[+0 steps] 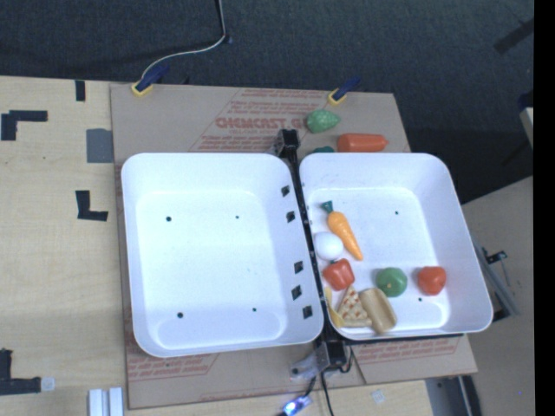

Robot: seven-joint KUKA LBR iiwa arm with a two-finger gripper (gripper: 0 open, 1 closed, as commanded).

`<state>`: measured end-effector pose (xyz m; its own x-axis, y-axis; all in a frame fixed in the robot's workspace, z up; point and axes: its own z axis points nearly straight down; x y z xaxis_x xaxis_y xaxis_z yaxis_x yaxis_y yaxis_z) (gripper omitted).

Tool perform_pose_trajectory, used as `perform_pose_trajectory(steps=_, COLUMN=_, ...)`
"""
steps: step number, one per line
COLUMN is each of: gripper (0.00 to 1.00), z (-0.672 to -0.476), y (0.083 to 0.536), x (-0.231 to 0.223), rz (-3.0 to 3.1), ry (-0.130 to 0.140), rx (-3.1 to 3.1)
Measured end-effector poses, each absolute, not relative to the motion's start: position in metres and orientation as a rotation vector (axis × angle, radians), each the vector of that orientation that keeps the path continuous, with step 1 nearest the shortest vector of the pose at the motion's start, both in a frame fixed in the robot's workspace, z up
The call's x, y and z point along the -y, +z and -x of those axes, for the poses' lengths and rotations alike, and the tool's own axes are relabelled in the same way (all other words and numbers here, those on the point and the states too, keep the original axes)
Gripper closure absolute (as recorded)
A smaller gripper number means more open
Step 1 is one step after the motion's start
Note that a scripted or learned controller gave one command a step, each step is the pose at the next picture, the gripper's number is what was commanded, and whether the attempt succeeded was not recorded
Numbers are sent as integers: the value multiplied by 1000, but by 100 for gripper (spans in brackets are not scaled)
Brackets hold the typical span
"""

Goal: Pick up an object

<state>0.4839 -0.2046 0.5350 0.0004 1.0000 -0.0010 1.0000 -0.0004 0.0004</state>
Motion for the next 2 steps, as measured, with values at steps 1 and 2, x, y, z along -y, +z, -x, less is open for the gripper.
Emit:
perform_pose_trajectory(steps=1, gripper=100, z=-484, y=535, x=206, rz=-2221, ry=-1, rx=-2220)
perform_pose_trajectory(steps=2, gripper=100, z=-484, y=535, x=203, rz=-2222, ry=0, rx=-2220)
